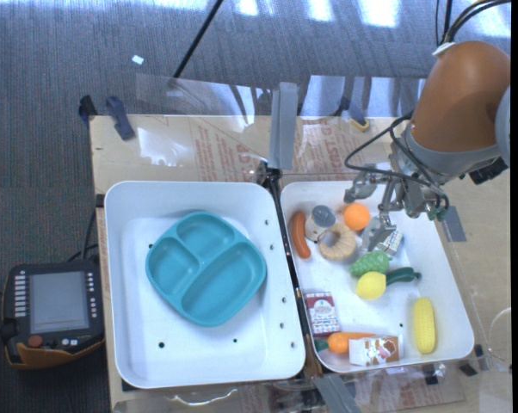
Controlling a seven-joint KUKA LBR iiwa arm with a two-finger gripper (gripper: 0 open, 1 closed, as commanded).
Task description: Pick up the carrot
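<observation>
1. The carrot [348, 342] lay on its side at the near edge of the right bin [453, 269], its orange root pointing left and its far end tucked against a small printed packet [378, 350].
2. A red box [322, 311] stood just beside the carrot's upper left, and a corn cob [423, 324] lay well apart to its right.
3. Farther up the bin sat a lemon [371, 285], a green vegetable [371, 263], a bagel [337, 243], an orange [356, 216], a small can [323, 217] and a sausage [300, 234].
4. The gripper [381, 231] hung over the upper middle of that bin, well apart from the carrot; whether its jaws were spread or pressed together could not be told.
5. The likely best approach was to travel toward the near edge, descend over the bare orange root, clear of packet and box, and close across its narrow width.
6. A blue divided plate [206, 267] rested in the left bin [126, 231].
</observation>
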